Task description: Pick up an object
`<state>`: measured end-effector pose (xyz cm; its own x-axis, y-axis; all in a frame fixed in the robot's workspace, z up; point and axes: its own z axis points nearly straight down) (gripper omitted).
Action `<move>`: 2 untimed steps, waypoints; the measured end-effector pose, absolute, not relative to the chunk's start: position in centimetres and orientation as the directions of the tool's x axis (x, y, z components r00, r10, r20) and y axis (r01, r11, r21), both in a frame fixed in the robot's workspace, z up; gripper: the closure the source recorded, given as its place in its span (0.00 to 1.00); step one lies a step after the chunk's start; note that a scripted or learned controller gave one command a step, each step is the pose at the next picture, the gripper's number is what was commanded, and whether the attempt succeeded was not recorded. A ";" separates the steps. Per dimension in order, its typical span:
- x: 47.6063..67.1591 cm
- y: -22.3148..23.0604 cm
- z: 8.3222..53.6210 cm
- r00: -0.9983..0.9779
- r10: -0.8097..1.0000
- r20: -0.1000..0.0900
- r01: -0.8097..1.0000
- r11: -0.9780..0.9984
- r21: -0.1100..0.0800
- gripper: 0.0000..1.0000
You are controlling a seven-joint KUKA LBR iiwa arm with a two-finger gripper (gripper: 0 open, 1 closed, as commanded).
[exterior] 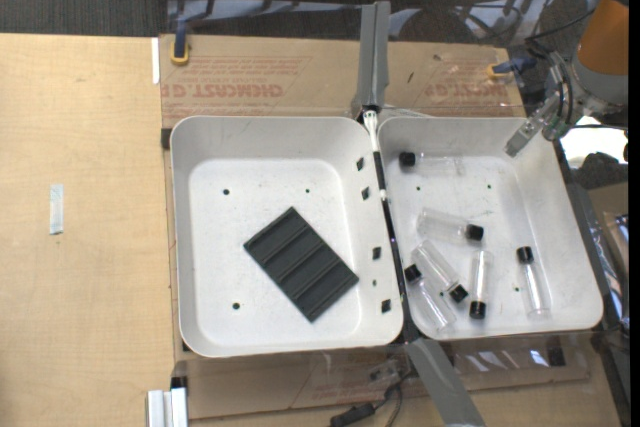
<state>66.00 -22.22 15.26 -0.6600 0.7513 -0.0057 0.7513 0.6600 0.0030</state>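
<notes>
Gripper (pixel 522 139): at upper right of frame, tilted, above the upper right corner of the right bin (pixel 585 260); open or closed cannot be told at this size and angle; nothing seen held in it. Above it, cables and the grey wrist, then the orange band (pixel 606 50) at the right edge of the frame.

Right bin: several clear vials (pixel 441 271) with black caps, all lying flat. One alone near the upper left corner (pixel 425 159), its cap toward the left wall. The others grouped in the lower half: one slanted at centre (pixel 452 228), three side by side near the lower rim, one further right (pixel 531 281) with its cap pointing up the frame. All well apart from the gripper.

Left bin (pixel 185 245): a dark ribbed slab (pixel 301 263), lying flat and turned diagonally, in the lower middle of the floor.

Between the bins: a grey bar (pixel 376 55) running up the frame from their shared rim.

Under both bins: printed cardboard (pixel 260 80). At left of frame: a pale wooden bench top (pixel 80 215).
</notes>
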 end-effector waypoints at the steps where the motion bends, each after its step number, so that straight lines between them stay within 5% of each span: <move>1: 64.0 -22.2 27.7 -0.847 0.532 -0.005 0.532 0.847 0.001 0.00; 2: 64.2 -22.2 39.9 -0.913 0.408 -0.005 0.408 0.913 0.001 0.00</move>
